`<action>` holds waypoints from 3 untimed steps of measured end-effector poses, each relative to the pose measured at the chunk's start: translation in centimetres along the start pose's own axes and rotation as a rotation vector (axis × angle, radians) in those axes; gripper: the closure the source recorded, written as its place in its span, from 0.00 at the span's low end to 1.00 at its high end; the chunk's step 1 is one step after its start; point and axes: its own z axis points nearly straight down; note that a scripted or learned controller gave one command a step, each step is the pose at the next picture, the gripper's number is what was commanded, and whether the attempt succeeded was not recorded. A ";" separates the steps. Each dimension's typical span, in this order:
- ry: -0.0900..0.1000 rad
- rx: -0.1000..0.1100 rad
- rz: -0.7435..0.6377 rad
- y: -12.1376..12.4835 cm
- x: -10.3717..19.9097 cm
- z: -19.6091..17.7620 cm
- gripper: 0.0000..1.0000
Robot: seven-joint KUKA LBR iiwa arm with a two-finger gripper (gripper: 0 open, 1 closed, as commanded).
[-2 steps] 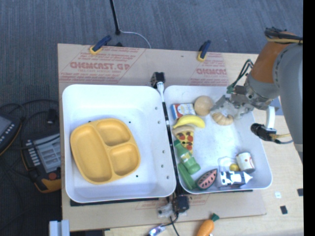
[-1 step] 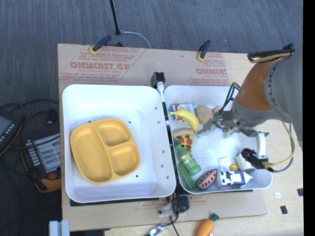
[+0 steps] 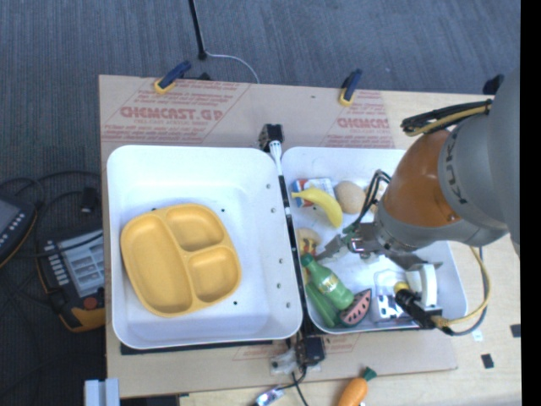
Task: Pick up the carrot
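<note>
At the front edge of the bench (image 3: 169, 108), outside both bins, lies the carrot (image 3: 353, 391), a small orange toy with a green tuft at its upper end, just beyond the front rim of the right bin (image 3: 461, 290). We see it resting alone on the brown board, tilted, with its thick end toward the front edge.

The gripper (image 3: 338, 245) hangs inside the right bin, near its left wall, and we read its two thin fingers as spread apart, with nothing between them. Below it stand a green bottle (image 3: 326, 286) and a watermelon slice (image 3: 358, 306); behind it lie a banana (image 3: 319, 200) and a pale potato (image 3: 349, 195). The left bin (image 3: 152, 167) carries a yellow divided plate (image 3: 179, 256).

We judge the carrot to be light, stiff plastic or foam, smooth and tapered, so it may slip or roll away if pinched near the tip. We would take it across the thicker middle, fingers set square to its long axis. Since it lies flat on the board, the fingers must come low, and the bin's rim stands close behind it. The arm is well apart from it and the pick is not yet begun.
</note>
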 end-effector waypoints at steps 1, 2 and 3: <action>0.009 0.014 -0.347 -3.2 -5.6 -5.3 0.00; 0.006 0.006 -0.261 7.0 -5.9 0.2 0.00; 0.009 -0.004 -0.439 -1.0 -11.5 -0.1 0.00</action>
